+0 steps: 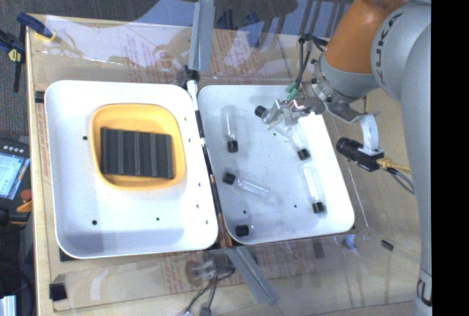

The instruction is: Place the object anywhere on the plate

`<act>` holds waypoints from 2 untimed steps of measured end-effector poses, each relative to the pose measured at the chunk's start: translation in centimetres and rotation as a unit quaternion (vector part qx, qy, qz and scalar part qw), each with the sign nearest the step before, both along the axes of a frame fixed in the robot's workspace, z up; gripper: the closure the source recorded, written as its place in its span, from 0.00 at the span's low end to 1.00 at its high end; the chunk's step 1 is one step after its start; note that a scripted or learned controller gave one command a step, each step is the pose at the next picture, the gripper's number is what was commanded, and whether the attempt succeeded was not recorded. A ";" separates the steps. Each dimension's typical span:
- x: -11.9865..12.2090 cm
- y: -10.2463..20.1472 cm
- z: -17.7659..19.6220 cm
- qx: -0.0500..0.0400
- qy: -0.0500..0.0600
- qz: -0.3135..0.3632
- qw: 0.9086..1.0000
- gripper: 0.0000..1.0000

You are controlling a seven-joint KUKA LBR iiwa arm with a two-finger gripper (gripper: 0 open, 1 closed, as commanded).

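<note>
The gripper (pixel 284 114) hovers at the right bin's (pixel 333 223) one o'clock, beside a vial (pixel 299 142); whether it grips cannot be told.

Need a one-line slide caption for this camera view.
Grey arm's pincer above clear black-capped tubes in right white bin; yellow plate left.

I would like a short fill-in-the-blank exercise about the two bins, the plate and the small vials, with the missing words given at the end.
1. The yellow plate lies in the ____ bin.
2. The clear vials with black caps lie in the ____ bin.
3. The dark ridged insert rests on the ____.
4. The gripper hovers over the ____ bin.

Missing words: left; right; plate; right
</note>
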State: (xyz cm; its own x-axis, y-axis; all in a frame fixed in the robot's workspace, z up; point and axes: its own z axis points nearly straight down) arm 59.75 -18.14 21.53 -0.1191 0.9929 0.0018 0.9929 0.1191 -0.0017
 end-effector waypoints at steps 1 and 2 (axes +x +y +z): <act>1.5 3.5 -1.2 0.000 0.001 0.056 0.998 1.00; 5.1 10.1 1.6 0.000 0.000 0.077 0.997 1.00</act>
